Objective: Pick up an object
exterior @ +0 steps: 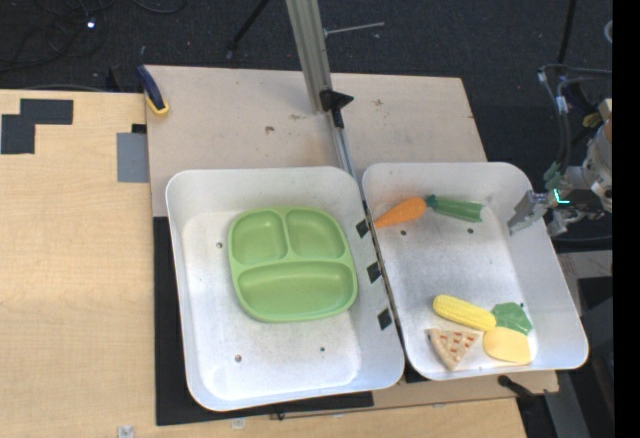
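Note:
The right bin (530, 261) holds several toy foods. An orange carrot (402, 212) with a green top (458, 209) lies near its far left corner. At the near right sit a yellow corn cob (463, 311), a pizza slice (452, 346), a yellow piece (508, 346) and a green piece (514, 314), close together. My gripper (540, 206) hovers at the right bin's far right rim, apart from all the foods, with nothing seen in it.
The left bin (200, 326) carries a green divided plate (293, 262). A metal post (308, 36) rises behind the bins, with a thin rod running down between them. Black clips (372, 271) line the joint between the bins.

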`<move>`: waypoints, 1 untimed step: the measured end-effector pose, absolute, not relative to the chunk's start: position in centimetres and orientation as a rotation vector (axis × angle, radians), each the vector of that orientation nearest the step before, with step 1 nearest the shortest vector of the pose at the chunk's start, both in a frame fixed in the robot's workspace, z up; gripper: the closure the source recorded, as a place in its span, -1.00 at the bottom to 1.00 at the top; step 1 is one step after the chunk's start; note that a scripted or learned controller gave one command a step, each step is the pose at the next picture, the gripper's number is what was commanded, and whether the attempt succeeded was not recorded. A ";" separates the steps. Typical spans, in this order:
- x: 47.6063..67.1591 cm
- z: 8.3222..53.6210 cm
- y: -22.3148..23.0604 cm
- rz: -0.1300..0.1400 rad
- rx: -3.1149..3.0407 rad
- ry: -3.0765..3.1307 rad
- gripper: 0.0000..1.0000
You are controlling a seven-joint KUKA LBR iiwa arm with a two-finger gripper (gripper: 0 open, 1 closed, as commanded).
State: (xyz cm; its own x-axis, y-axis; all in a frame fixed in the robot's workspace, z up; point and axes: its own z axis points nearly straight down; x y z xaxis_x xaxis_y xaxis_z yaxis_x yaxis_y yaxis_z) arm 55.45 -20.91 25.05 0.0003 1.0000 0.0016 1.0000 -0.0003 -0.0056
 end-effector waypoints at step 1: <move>55.5 25.2 -20.9 0.002 -2.220 -2.220 -1.00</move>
State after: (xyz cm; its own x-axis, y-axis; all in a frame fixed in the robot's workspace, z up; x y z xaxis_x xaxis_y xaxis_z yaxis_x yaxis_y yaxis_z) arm 55.53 -20.93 25.20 0.0000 1.0000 0.0007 1.0000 0.0000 -0.0023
